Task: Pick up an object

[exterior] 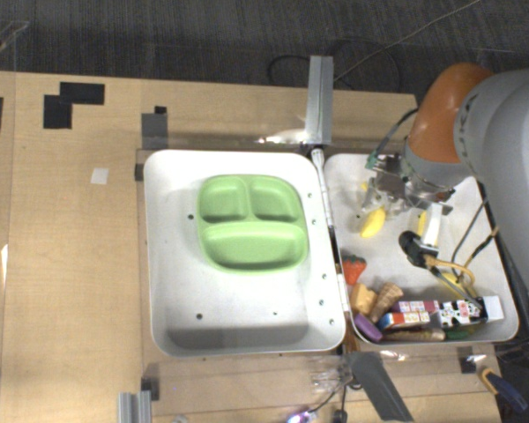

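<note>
over the right-hand shallow white bin, the grey arm with its orange band reaches down so that the two-finger gripper hangs just above a small yellow banana-shaped toy. whether the tool is open, closed or gripping cannot be told from this slanted view; the toy looks to lie on the bin floor, touching or nearly touching the gripper's tip. that toy seems the likeliest target, since the wrist is set squarely above it.

further from the yellow toy, toward the bin's near wall, sits a loose heap: a small red and orange piece, a tan cone-like toy, a purple curved piece and a long printed box with colourful markings. they crowd together, well apart from the gripper, which probably makes the lone yellow toy the easier pick.

beside the yellow toy's bin, the left shallow white bin holds a green plastic divided tray lying flat near its middle.

both bins rest on a pale wooden bench with black patches, and dark carpet lies beyond it.
</note>
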Motion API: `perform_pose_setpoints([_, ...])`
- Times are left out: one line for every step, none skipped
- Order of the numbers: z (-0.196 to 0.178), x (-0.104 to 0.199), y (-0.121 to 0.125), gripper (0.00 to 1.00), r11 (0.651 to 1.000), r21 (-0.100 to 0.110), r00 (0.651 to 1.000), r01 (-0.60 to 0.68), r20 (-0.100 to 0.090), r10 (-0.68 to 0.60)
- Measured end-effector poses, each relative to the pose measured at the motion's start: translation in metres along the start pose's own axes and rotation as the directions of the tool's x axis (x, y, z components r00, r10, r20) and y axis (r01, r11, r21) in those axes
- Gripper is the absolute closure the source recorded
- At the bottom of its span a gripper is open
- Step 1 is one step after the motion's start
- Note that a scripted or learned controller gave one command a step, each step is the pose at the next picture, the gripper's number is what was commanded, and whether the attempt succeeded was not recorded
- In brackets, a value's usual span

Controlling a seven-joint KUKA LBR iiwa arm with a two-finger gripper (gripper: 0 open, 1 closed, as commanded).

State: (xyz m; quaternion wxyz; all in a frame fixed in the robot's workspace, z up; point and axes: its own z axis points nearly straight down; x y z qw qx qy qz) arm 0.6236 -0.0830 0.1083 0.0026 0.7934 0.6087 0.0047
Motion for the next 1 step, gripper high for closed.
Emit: perform_pose_setpoints([-0.0864,0.0479,0.0140,1.00,0.997,0.004,0.997,-0.077,0.003,0.077])
